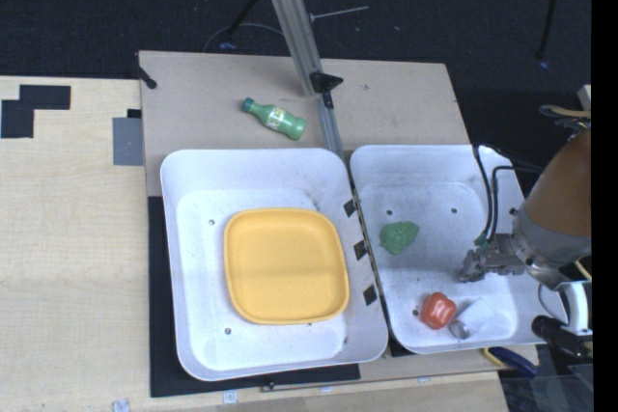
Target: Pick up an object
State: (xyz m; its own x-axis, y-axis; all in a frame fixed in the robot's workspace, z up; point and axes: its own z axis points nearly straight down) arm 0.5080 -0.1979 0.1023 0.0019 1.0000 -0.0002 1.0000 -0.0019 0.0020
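A red pepper-like object (pixel 437 310) lies near the front of the right bin (pixel 425 174), with a small grey piece (pixel 458 330) just beside it. A green crumpled object (pixel 399 235) rests in the middle of that bin. My gripper (pixel 473 267) hangs over the right part of the right bin, to the upper right of the red object and apart from it. I see nothing between its fingers. The orange-banded arm (pixel 565 193) comes in from the right.
The left bin (pixel 188 174) holds a yellow square plate (pixel 286 264). A green bottle (pixel 274 118) lies on the bench behind the bins. A metal rail (pixel 299 19) slants up from between the bins. A black cable (pixel 490 193) loops by the gripper.
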